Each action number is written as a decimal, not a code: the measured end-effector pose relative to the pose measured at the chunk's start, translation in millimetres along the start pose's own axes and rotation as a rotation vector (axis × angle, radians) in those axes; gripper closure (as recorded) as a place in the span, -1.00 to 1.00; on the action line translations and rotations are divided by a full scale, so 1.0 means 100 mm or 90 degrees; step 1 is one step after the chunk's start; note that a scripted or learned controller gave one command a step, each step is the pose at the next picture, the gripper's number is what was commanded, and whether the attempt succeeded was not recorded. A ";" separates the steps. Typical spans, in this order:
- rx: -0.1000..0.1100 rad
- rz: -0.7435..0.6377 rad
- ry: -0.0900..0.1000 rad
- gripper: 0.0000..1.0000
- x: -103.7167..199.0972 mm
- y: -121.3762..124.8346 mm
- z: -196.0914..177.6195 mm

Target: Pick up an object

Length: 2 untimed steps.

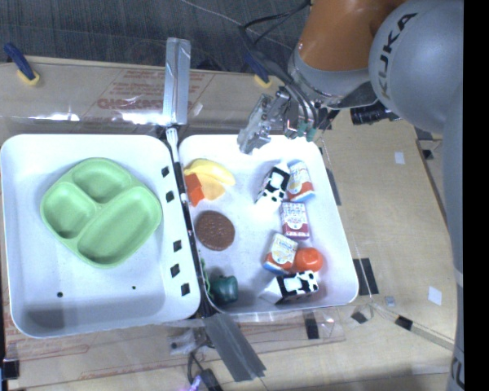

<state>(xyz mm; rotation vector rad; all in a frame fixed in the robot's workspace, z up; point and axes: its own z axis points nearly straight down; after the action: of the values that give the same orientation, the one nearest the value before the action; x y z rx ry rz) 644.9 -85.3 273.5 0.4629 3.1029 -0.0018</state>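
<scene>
Camera count: one view is provided; no second view is available for overlap.
Position: mounted above the bench point(391, 218), fixed.
Facing: directed downward at a slant.
Coverage: the left bin point(16, 218) and the right bin point(244, 218) are framed whole, with bench margins on all sides.
Range: moderate; bin contents are resolved clearly.
Arm entry: the arm point(407, 39) is seen entering from the right.

Glossy white plastic bins point(16, 218); matt green plastic plate point(102, 210); pale wood bench point(391, 218); metallic pincer point(257, 133).
</scene>
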 end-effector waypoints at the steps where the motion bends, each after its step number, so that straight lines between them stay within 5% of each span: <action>1: 0.000 0.034 0.000 1.00 -0.01 -0.14 -0.25; 2: 0.000 -0.068 0.003 1.00 0.04 -0.20 0.12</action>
<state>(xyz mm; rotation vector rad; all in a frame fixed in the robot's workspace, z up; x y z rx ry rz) 635.1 -103.1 261.0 0.2971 3.1275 -0.0010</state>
